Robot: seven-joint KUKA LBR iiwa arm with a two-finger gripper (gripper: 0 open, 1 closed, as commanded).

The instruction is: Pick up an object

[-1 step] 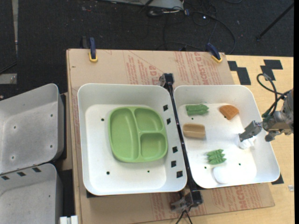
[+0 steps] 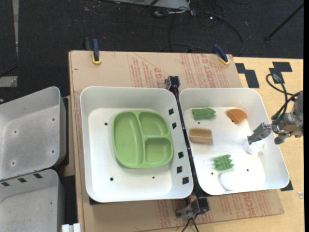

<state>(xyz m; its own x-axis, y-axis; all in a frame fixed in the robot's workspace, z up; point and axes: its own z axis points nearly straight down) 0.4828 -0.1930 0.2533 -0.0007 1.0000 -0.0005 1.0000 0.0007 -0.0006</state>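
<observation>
1. Gripper [image 2: 258, 135] first: I reach in over the right rim of the right bin [image 2: 275, 166], low above its floor. Whether I am wide or narrow I cannot tell; the far end of me is small and blurred, and nothing shows plainly held in me.

2. Small white object [image 2: 253, 149]: it lies on the bin floor just below my tip, touching it or nearly so. White on white, so its outline is hard to read.

3. Other candidates, placed from where I am:
   - orange-brown piece [image 2: 236, 115], up and a little to the left, near.
   - green leafy piece [image 2: 203, 113], further left along the same upper row.
   - tan block [image 2: 200, 136], level with me, well to the left by the divider.
   - second green piece [image 2: 223, 163], down and left.
   - flat white disc [image 2: 231, 181], below me and left, near the front wall.

4. Left bin [image 2: 96, 178]: it holds a green divided plate [image 2: 143, 138], well apart from me across the divider.

5. Step in hand, as I judge it: the approach to a grasp, with the small white object the likeliest target. No lift has begun.

6. Next move calls for centring over that object, dropping to the floor without scraping the rim beside me, then closing squarely and lifting straight up. Its low profile is the risk: it could slip out as I close.
</observation>
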